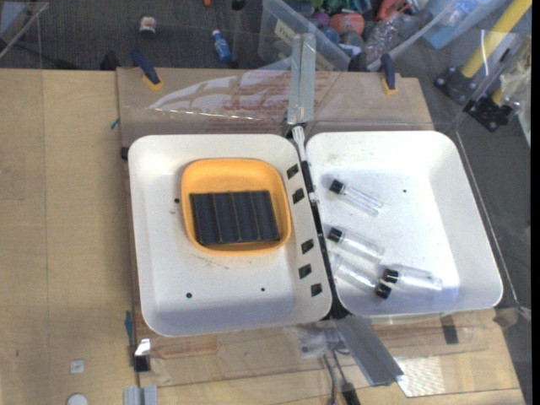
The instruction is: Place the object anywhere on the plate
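An orange, rounded-square plate (232,168) lies in the left white bin (164,268), toward its back. A dark grey ribbed slab (234,218) rests flat on the plate and covers most of its floor. In the right white bin (426,192) lie several clear tubes with black caps. One tube (354,196) is near the middle. Another tube (355,242) is closer to the divider. A third tube (409,278) lies at the front.
A metal divider with black clips (302,218) runs between the two bins. Behind the bench stands a clear tub of coloured toys (354,7). Clamps (150,74) sit at the bench's rear corners. Wooden bench surface (59,226) lies to the left.
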`<state>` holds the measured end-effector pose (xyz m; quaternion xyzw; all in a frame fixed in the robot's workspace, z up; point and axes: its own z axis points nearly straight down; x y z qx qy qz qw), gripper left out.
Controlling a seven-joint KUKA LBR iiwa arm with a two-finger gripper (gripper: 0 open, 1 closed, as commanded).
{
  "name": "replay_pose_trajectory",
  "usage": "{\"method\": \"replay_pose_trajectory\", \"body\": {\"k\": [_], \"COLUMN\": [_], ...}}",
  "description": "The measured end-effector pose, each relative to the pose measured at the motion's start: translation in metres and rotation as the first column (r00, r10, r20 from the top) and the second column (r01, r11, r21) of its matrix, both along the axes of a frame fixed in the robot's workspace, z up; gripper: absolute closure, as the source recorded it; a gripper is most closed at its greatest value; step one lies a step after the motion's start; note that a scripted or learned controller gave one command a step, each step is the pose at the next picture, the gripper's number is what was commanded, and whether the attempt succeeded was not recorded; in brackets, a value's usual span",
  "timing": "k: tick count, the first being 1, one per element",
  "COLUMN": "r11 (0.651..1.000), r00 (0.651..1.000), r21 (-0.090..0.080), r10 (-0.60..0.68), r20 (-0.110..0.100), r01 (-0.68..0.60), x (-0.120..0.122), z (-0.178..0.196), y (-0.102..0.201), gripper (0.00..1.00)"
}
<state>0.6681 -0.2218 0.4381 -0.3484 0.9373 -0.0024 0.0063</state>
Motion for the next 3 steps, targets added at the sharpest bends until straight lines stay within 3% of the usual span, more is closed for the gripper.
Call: {"method": "replay_pose_trajectory", "body": {"k": [1,2,3], "r11": [0.952,0.768,0.490], "r00": [0.952,0.768,0.490], "r21": [-0.003,-0.006,-0.008], "r10": [0.307,0.641,0.872], "r20": [0.000,-0.003,-0.006], "r01": [-0.307,-0.641,-0.872], "x": [0.0001,0.0000,-0.0001], "z": [0.0000,-0.0006,-0.0010], "y": [0.0003,0.0004,0.0004], "gripper": [1.00,1.00,1.00]}}
